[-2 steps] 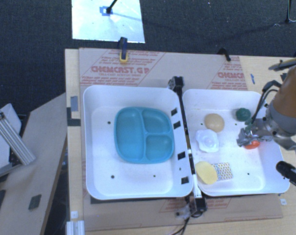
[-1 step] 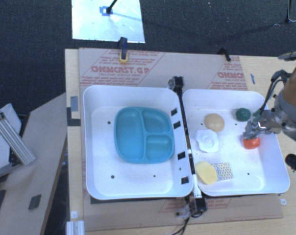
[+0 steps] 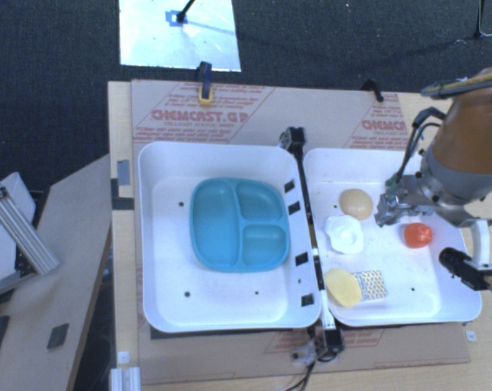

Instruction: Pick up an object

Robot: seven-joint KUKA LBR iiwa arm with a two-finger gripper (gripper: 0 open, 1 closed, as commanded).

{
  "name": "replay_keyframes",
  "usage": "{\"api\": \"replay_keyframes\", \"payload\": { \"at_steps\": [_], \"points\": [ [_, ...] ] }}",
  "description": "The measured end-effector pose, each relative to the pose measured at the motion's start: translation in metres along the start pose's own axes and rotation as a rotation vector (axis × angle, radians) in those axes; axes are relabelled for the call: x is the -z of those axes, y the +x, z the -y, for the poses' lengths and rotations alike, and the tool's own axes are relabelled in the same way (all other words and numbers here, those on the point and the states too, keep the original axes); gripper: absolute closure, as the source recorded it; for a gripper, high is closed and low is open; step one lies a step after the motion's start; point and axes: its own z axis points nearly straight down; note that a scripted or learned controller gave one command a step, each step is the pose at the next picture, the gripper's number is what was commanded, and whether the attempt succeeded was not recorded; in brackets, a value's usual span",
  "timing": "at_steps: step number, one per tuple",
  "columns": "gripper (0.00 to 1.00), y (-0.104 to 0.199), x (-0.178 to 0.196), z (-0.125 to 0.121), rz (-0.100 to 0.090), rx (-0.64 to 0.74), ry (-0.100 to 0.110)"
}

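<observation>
As the grey arm with its orange band (image 3: 474,133) reaches in from the right, its gripper (image 3: 390,210) hangs low over the right-hand bin (image 3: 417,300), among the loose objects any of which could serve as the pick. Whether the fingers stand wide or narrow cannot be told from this slanted view; nothing is seen between them.

The candidates lie close together: a tan rounded piece (image 3: 356,203) just left of the gripper, a white piece (image 3: 344,235) below it, a red-orange piece (image 3: 418,235) to the gripper's lower right, and, nearer the front wall, a yellow piece (image 3: 341,287) touching a small patterned packet (image 3: 371,284). The tan and red pieces look the nearest, so the gripper's place between them suggests a descent toward one of the two, though which is not clear.

The left-hand bin (image 3: 160,218) carries a blue divided tray (image 3: 238,224), well apart from the work. Both bins sit side by side on a board with red printing (image 3: 201,114), which covers the bench (image 3: 120,129). Beyond it lies dark carpeted floor (image 3: 50,55), with a pale square sheet (image 3: 179,23) at the top, and a metal rail (image 3: 18,226) leans at the left edge.
</observation>
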Motion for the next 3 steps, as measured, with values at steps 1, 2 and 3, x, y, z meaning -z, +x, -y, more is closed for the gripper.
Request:
{"api": "replay_keyframes", "payload": {
  "at_steps": [1,2,3],
  "points": [
    [1.00,0.054,-0.005,-0.030,-0.001,0.001,0.000],
    [1.00,0.106,0.004,-0.059,-0.001,0.001,-0.002],
    [1.00,0.162,-0.005,-0.079,-0.001,0.000,0.000]
  ]
}}
